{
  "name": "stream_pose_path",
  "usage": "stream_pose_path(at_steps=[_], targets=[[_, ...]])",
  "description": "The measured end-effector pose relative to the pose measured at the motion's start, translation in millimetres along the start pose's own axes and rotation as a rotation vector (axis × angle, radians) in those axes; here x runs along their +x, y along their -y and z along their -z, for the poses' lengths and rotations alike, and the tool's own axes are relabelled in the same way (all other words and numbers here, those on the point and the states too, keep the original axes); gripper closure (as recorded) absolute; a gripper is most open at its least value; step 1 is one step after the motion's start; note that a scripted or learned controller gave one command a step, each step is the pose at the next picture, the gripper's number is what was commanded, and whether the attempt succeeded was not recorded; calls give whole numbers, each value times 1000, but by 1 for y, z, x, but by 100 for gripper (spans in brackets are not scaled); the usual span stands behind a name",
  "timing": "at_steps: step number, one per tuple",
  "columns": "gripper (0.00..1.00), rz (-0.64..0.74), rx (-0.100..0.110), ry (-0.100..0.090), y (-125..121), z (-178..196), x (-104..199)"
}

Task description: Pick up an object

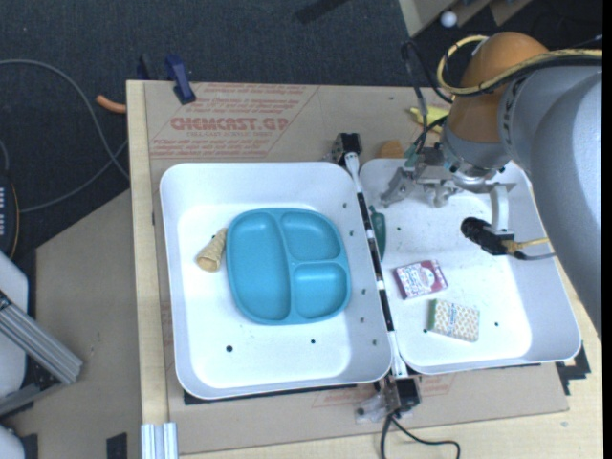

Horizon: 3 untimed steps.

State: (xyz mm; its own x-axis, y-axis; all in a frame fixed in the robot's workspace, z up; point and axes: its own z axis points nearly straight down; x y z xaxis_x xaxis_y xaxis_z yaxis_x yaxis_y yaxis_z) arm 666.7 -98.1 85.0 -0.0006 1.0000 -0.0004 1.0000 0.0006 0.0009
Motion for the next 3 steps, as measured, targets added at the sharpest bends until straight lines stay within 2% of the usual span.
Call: stream_pose_path(at_steps=[1, 2, 3], targets=[[0, -1, 2, -1, 81, -1, -3], [100, -2, 0, -1, 81, 10, -2], [0, -2, 0, -1, 81, 9, -2]])
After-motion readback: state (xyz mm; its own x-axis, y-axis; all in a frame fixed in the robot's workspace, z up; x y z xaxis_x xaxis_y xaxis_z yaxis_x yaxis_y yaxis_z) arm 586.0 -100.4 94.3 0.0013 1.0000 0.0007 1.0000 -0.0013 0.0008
